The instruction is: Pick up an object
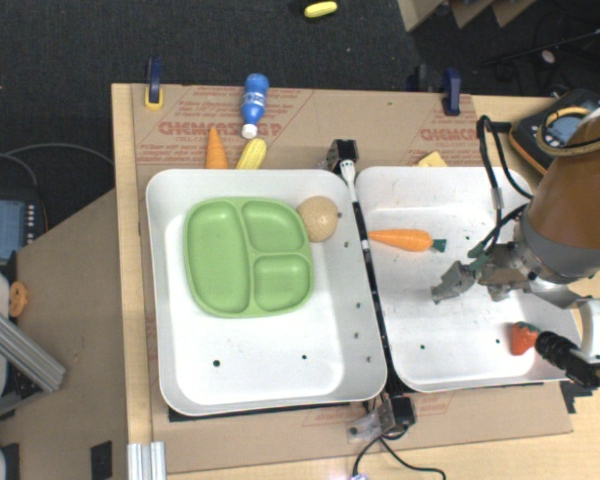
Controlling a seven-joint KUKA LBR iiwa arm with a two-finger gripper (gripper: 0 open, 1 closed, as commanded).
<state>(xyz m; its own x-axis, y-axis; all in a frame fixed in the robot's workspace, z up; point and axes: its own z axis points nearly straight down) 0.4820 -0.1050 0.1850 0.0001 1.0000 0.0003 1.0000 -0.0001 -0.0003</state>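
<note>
An orange toy carrot (pixel 403 239) with a green stem lies in the right bin (pixel 420 363) near its upper left. A small red-orange piece (pixel 522 340) rests by that bin's lower right edge. A tan round object (pixel 319 217) sits in the left bin (pixel 270 368) beside a green divided plate (pixel 248 256). My gripper (pixel 458 281) hangs over the middle of the right bin, below and to the right of the carrot, with nothing seen between its fingers.
On the cardboard behind the bins lie a blue and white bottle (pixel 253 103), an orange cone shape (pixel 215 150) and a yellow piece (pixel 251 154). A black clamp (pixel 342 154) sits between the bins' back corners. Cables (pixel 495 168) run along the right side.
</note>
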